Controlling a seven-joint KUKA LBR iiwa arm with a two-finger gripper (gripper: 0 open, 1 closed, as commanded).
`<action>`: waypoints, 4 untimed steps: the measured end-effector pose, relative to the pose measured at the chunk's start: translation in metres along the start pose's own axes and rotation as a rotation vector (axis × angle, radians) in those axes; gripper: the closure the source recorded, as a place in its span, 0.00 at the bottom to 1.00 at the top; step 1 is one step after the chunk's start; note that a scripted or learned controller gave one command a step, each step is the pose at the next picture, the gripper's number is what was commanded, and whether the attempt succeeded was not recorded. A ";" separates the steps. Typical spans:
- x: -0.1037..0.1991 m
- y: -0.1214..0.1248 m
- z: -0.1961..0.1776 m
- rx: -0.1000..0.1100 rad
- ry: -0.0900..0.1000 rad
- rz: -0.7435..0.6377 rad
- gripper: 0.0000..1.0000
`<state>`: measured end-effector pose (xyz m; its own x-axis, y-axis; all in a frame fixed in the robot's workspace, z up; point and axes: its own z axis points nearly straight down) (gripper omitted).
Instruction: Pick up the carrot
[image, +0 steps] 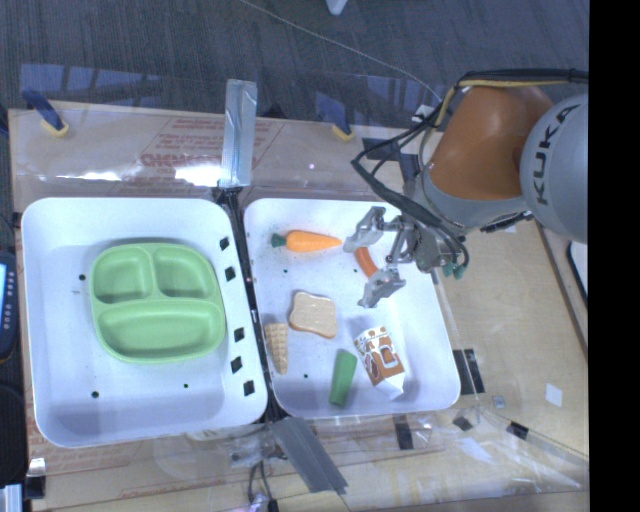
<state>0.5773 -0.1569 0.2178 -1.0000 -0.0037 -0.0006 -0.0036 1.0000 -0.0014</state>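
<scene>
The carrot (308, 241), orange with a green stub at its left end, lies flat in the upper left part of the right bin (432, 318). My gripper (373, 260) hangs just right of the carrot's tip and is open, its fingers (365, 232) spread wide apart. A small orange-red sausage-like piece (366, 262) lies on the bin floor in the gap between them, with neither finger touching it. The carrot itself is outside the fingers, to their left.
The right bin also holds a bread slice (313, 315), a waffle cone (276, 347), a green cucumber piece (343, 378) and a snack packet (381, 358). A green divided plate (156, 302) sits in the left bin (45, 330). Black cables loop above the wrist.
</scene>
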 end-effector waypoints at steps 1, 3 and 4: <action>-0.069 0.014 0.101 0.002 -0.011 0.044 0.00; -0.086 0.049 0.098 -0.001 -0.031 0.469 1.00; -0.068 0.097 0.021 -0.002 -0.007 0.310 1.00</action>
<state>0.6447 -0.0593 0.1964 -0.9533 0.3018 -0.0077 0.3018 0.9534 0.0022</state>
